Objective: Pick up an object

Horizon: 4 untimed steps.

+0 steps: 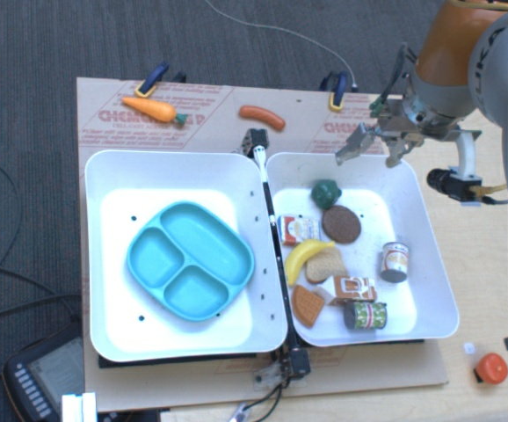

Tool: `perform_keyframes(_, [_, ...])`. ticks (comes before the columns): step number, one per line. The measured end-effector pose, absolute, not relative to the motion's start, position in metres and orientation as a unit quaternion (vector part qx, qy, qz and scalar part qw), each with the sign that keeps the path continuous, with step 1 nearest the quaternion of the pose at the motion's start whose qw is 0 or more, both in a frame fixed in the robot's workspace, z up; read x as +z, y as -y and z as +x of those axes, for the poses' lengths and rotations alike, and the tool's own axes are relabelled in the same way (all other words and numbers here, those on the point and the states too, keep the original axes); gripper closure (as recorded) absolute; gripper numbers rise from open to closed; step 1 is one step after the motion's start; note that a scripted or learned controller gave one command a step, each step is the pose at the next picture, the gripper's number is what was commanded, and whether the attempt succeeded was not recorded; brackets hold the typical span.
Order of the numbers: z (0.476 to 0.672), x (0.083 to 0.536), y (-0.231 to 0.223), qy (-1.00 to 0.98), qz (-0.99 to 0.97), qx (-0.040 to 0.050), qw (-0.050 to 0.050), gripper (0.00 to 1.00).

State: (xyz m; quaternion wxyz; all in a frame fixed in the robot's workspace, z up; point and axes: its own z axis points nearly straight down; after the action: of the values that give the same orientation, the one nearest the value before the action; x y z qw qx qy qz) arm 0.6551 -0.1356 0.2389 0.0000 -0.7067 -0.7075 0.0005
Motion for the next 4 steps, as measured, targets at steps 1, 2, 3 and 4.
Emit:
perform_keyframes(1, [0.609,0.103,0.108,0.707,-0.707,-0.0007,-0.001,0.0])
perform_keyframes(2, [0.61,0.114,0.107,0.707,-0.707,-0.0026,-0.002,1.0])
perform_keyframes(3, [0.633,0.226,0.096,0.707,-0.707,-0.0001,-0.001,1.0])
perform_keyframes(4, [0.633,0.225,0.096,0.707,-0.707,0.0007,-0.001,0.0])
